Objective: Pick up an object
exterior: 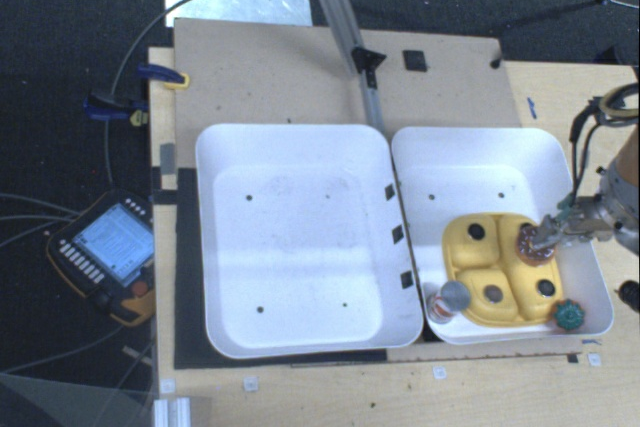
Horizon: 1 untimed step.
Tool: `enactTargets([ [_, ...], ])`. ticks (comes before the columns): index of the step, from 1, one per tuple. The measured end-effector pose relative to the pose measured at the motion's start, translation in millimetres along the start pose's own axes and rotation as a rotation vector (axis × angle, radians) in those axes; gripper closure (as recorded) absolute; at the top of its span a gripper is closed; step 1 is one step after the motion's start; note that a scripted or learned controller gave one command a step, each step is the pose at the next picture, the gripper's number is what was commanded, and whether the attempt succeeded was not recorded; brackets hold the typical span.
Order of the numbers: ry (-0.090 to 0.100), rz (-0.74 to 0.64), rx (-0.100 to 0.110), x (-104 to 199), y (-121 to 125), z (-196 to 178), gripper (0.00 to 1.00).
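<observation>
Camera view: two white bins sit side by side, left bin (290, 235) and right bin (480, 165). The right one has one yellow four-cup tray (495, 270), one grey ball (455, 295), a teal ball (569, 315) and a small brownish thing (530, 245). The gripper (545, 235) sits right over that brownish thing at the tray's right cup. It's too blurry to say how the gripper stands or what it's got. The arm is cut off at the right.
</observation>
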State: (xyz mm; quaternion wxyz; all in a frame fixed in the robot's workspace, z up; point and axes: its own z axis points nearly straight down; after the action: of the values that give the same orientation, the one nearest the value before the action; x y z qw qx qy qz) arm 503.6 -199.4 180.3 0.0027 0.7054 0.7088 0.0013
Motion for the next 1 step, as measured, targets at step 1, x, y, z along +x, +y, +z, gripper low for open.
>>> enactTargets([
  [1, 0.0, -0.001, -0.001, 6.9, -1.5, -47.4, 1.0],
])
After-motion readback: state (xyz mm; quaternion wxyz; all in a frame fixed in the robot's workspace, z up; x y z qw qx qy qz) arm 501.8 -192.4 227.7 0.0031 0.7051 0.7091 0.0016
